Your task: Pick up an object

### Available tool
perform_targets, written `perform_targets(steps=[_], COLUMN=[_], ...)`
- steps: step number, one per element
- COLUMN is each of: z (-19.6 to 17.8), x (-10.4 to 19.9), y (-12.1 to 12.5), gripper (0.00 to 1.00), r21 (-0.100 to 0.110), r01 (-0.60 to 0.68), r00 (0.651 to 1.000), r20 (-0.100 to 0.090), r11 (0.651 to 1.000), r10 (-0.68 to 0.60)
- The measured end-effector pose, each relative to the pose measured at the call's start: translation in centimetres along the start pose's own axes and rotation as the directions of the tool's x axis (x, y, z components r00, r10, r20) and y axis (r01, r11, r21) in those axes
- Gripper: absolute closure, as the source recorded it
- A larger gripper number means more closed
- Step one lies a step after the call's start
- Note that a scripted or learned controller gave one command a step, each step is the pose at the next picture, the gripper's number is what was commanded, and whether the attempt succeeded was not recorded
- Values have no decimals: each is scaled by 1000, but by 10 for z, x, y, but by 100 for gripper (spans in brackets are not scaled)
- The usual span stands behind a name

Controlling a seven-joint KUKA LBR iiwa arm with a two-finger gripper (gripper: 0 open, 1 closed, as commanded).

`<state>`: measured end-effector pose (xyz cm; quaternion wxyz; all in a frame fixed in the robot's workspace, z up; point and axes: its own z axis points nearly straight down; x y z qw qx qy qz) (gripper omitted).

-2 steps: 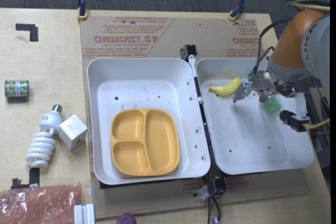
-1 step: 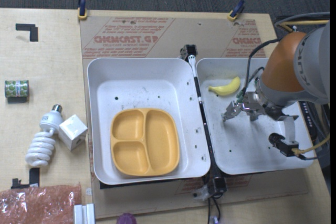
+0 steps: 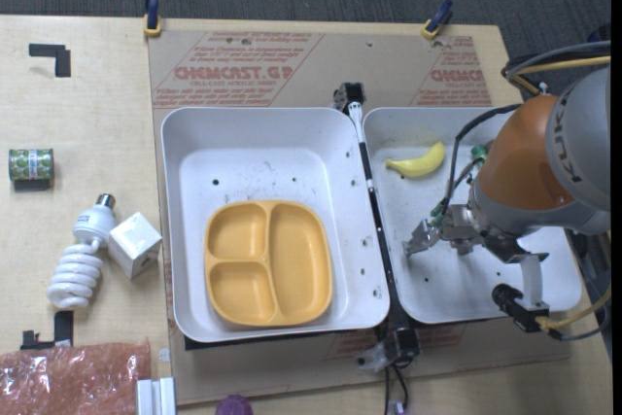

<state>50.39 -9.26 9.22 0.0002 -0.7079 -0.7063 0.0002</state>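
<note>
1. You had the arm (image 3: pixel 544 160) reaching in from the right over the right bin (image 3: pixel 413 306); its orange band sat above the bin's right half; the gripper (image 3: pixel 425 239) hung low over the bin's middle, pointing left.
2. You could not tell from this view whether the gripper was open or closed; nothing could be seen held in it.
3. The banana (image 3: pixel 418 161) lay in the right bin near its back wall, curved with its ends up; it sat apart from the gripper, further back in the bin.
4. The left bin (image 3: pixel 180 209) held a yellow divided plate (image 3: pixel 268 262) with three compartments, toward the front.
5. Outside the bins on the left you had a spiral light bulb (image 3: pixel 80 262) lying on the bench, just beside a small white cube (image 3: pixel 135 244); a green can (image 3: pixel 31 165) lay on its side further back; a pink mesh bag (image 3: pixel 73 380) lay at the front-left corner.
</note>
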Motion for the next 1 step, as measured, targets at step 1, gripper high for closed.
perform_targets(steps=[1], z=[-10], x=[-1], y=[1], gripper=[100], r21=[-3], r01=[-2], r00=[1000], r20=[1], r11=[1000], r10=[2])
